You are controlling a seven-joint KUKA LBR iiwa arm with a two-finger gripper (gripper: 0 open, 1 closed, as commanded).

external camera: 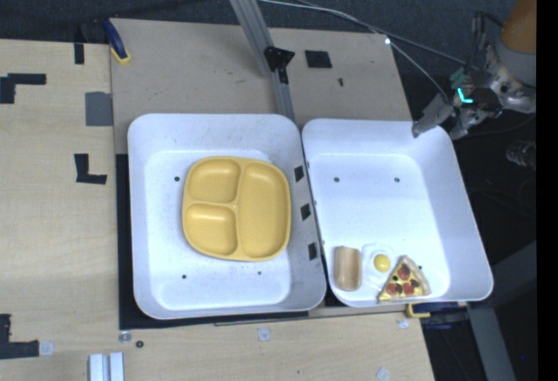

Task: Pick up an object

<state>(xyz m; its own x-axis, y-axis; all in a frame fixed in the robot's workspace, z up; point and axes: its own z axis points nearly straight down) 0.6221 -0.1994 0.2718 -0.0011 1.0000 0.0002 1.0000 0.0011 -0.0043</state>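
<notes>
The right bin (384, 157) holds three small toy foods along its front edge: a tan brown block (347, 268), a fried egg (381, 263) and a pizza slice (404, 281). A yellow divided plate (236, 207) lies in the middle of the left bin (157, 196). My gripper (441, 123) hangs over the far right corner of the right bin, far from the foods. Its two dark fingers (425, 123) stand apart, open, with nothing between them.
A grey metal bar (248, 9) runs down from the top to the gap between the bins. Thin cables (349, 17) cross the bench at the back. A blue and yellow clamp (117, 43) sits at the bench's back left corner.
</notes>
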